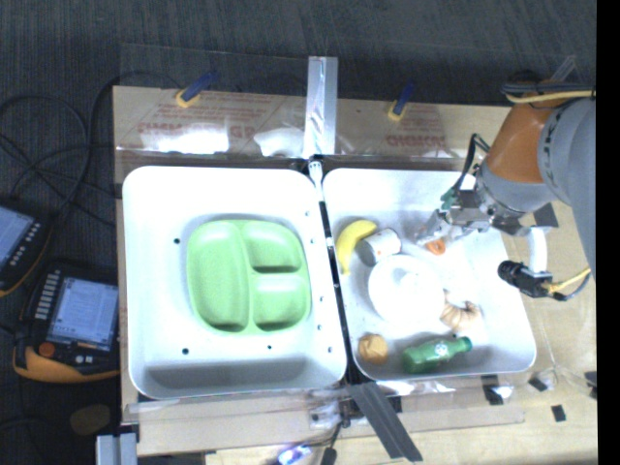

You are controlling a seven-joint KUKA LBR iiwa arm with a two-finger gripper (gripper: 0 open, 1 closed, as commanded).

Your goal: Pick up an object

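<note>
Small orange object [436, 248] sits in the right bin [504, 289], just under the gripper [448, 223].
Gripper's low over it, but whether it's clenched I can't tell. Close by: white plate [405, 289], yellow banana [351, 240], white cup [378, 246], green bottle [436, 353]. Green divided tray [250, 275] lies in the left bin [155, 289].

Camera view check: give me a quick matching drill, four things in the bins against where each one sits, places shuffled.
Things:
1. green divided plastic tray
2. yellow banana
3. green plastic bottle lying on its side
4. round white plate

Places:
A. near front edge of right bin
B. middle of right bin
C. left bin
D. right bin, by the divider between bins

Pairs: 1-C, 2-D, 3-A, 4-B
</note>
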